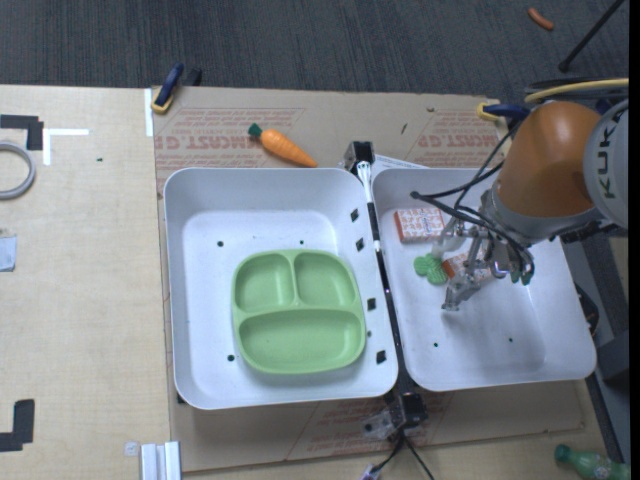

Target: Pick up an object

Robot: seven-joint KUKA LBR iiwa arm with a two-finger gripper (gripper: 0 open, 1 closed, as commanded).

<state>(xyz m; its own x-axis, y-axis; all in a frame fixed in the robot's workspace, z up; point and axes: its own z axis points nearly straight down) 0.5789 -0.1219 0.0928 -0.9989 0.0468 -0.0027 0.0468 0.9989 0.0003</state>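
In the left bin point(190, 268) we see a green divided plate point(298, 311), with a toy carrot point(284, 146) outside at its twelve o'clock, on the cardboard. Moving right, the right bin point(520, 353) holds a small green object point(431, 268) and, at its one o'clock, an orange-and-white packet point(418, 224). The gripper point(462, 290) hangs just at four o'clock of the green object. We judge nothing lifted yet, so the pick remains. Cables clutter the tool, and we cannot tell how its grasp stands.
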